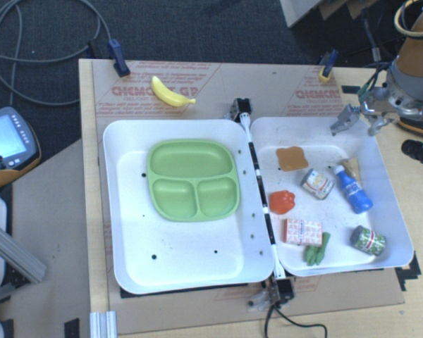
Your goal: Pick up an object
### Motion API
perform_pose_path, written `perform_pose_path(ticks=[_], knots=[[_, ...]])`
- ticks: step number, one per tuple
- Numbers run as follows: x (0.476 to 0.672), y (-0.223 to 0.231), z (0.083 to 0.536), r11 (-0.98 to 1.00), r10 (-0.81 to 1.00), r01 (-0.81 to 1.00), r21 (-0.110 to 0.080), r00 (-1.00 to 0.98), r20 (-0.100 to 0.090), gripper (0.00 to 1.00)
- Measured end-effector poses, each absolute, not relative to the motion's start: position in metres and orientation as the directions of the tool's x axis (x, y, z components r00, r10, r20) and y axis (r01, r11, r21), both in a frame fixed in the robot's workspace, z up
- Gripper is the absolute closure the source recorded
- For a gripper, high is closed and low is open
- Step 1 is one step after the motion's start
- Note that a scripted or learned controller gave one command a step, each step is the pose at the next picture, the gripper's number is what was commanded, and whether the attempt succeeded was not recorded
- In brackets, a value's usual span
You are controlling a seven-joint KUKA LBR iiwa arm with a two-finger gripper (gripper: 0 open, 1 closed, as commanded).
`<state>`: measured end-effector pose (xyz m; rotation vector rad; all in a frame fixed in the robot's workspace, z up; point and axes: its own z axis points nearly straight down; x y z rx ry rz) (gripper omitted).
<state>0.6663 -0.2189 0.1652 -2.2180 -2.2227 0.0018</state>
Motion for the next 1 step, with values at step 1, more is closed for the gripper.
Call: perform_pose_path(ticks=[1], knots=[[0.6204, -0.2177, 0.0831, 0.004, 1.0, 1.0, -0.004, -0.004, 0.011, 0.0]])
